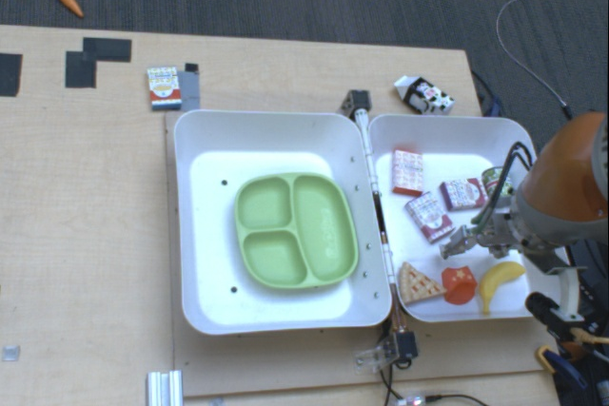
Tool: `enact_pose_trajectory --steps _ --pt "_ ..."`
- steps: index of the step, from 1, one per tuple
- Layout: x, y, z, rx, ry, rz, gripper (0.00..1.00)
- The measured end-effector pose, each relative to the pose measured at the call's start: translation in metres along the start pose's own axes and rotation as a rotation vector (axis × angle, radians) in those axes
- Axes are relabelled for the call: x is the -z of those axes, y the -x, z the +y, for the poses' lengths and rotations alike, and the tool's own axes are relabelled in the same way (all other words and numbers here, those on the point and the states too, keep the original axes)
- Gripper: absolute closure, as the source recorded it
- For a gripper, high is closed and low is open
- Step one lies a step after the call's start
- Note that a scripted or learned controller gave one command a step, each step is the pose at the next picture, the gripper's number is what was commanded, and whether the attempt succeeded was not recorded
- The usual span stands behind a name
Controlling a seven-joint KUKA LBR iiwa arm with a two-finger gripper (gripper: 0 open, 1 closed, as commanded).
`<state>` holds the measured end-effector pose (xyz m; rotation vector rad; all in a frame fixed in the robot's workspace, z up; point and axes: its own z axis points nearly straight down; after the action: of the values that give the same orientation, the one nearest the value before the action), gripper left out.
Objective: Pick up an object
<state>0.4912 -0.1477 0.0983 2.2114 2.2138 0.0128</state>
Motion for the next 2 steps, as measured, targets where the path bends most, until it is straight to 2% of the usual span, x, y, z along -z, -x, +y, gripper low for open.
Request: enact_pose_trajectory --steps 1,2 --pt "-0.011 -0.048 -0.002 0.002 -0.004 0.0 0.0" --pt "0.0 -0.048 0.001 0.004 0.002 0.0 1.0"
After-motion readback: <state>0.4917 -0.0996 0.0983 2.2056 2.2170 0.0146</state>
